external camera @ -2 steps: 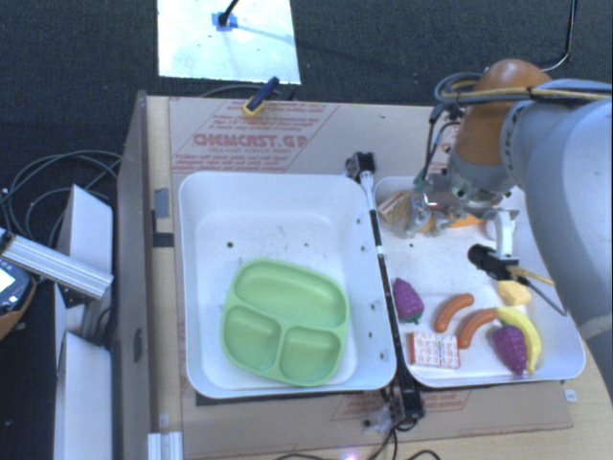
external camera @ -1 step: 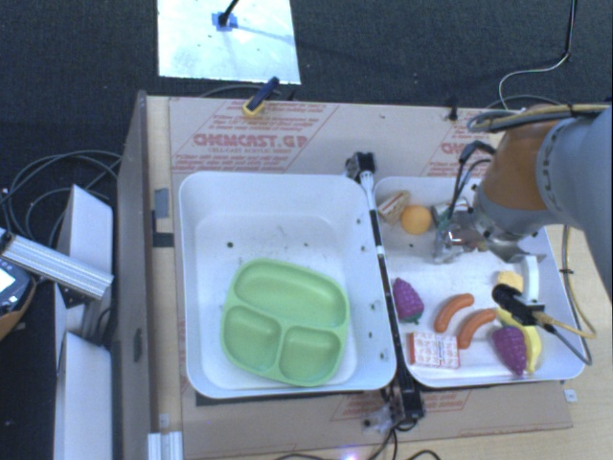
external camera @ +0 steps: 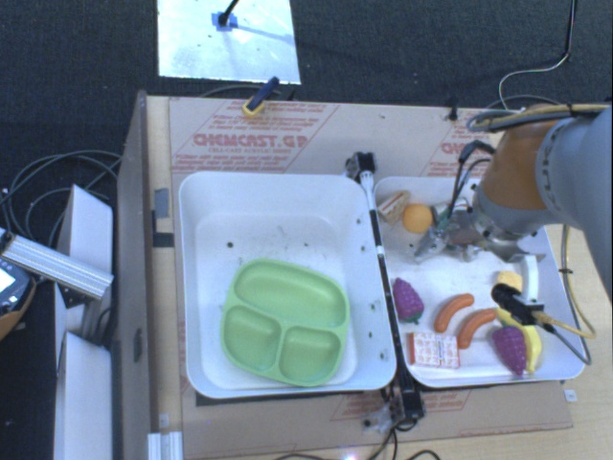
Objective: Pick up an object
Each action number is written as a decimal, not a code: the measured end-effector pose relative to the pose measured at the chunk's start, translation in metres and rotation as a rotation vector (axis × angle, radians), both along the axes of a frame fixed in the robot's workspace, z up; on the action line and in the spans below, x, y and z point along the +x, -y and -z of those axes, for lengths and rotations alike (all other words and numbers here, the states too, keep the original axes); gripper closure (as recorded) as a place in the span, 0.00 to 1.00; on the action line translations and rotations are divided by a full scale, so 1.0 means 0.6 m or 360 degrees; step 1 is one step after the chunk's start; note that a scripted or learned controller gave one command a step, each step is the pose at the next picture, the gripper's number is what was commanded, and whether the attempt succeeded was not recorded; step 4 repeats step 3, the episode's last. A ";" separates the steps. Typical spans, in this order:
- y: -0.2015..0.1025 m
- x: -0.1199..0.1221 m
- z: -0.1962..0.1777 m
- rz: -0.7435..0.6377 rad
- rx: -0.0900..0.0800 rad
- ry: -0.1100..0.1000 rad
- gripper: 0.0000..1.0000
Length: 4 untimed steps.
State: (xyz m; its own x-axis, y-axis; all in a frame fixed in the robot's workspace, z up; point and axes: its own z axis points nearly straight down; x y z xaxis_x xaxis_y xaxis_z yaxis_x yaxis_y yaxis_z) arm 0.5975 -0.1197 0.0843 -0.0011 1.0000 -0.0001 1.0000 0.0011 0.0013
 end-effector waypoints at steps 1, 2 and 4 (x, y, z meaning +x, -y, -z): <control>-0.006 0.103 0.006 0.0011 0.0010 -0.0076 0.00; -0.054 -0.057 0.001 0.0001 0.0001 -0.0003 0.00; -0.033 0.080 0.002 0.0002 0.0004 -0.0026 0.00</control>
